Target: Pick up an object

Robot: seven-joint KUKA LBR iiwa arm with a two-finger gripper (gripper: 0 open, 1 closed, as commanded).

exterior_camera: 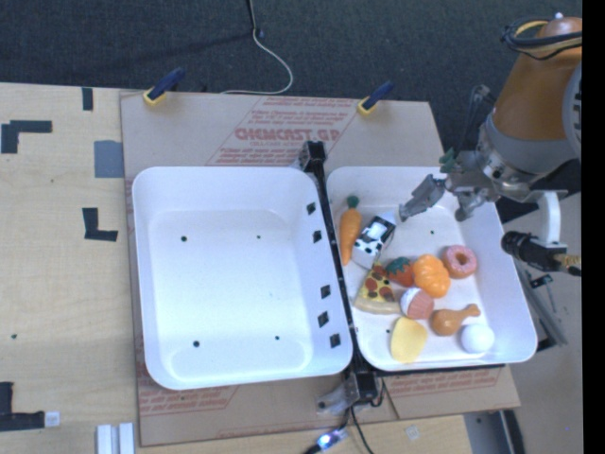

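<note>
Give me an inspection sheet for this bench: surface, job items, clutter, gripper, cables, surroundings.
Surface: cardboard sheet under two white bins, held by blue and yellow clamps.
Job items: right bin holds toy foods: carrot, pizza slice, orange pumpkin, pink donut, drumstick, white egg, plus a black-and-white cow.
Clutter: left bin, nothing seen inside.
Gripper: gripper open above right bin's far side, holding nothing.
Cables: thin cable on dark floor.
Surroundings: wooden tabletop with black tape marks.

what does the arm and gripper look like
The arm is a rounded grey body with a broad orange band above the wrist and a dark cable looped near its top. The gripper is dark grey metal with two slim fingers.
</note>
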